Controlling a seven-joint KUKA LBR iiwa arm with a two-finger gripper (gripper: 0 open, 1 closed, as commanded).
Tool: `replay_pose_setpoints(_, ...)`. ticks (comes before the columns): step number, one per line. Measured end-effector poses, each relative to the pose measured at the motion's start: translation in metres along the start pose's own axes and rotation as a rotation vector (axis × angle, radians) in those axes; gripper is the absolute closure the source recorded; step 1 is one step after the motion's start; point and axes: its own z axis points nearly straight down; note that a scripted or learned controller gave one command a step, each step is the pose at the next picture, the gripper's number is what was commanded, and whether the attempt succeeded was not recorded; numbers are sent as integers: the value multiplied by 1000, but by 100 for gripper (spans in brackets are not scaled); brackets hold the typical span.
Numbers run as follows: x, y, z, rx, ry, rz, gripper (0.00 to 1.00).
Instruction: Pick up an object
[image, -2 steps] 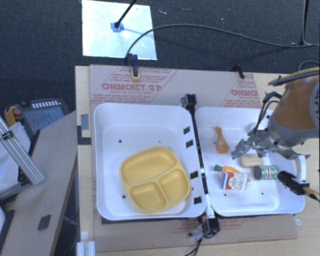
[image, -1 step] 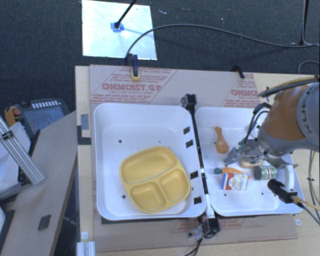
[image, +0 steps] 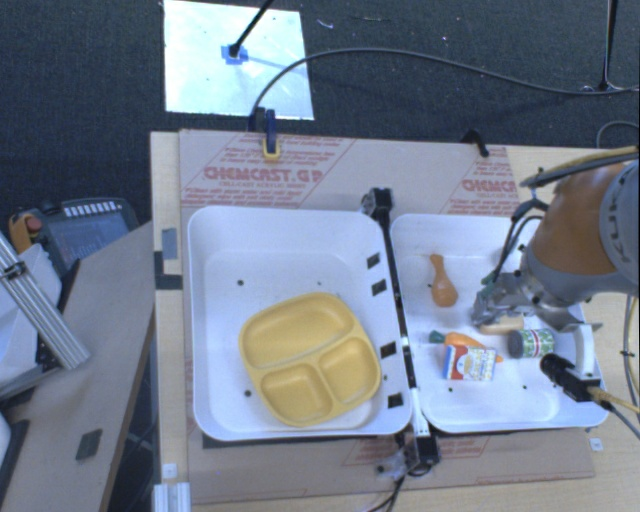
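The gripper (image: 497, 308) hovered in the right bin (image: 420, 400); finger state could not be determined. A small carton (image: 472, 362) lay at its 7 o'clock.

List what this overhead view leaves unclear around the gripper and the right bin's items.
- Gripper: fingers blurred and small; open or shut unclear.
- Tan object under it: partly covered by the gripper.
- Small carton: label too small to read.
- Arm: cut off by the right edge.

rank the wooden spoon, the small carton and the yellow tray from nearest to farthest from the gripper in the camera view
1. Wooden spoon, right bin, just left of the gripper.
2. Small carton, right bin, below and left of the gripper; close to the spoon's distance.
3. Yellow tray, left bin, clearly farthest.
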Motion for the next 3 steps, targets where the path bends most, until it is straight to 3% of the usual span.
replay_pose_setpoints(3,0,-2,-167,-1,0,-3,100)
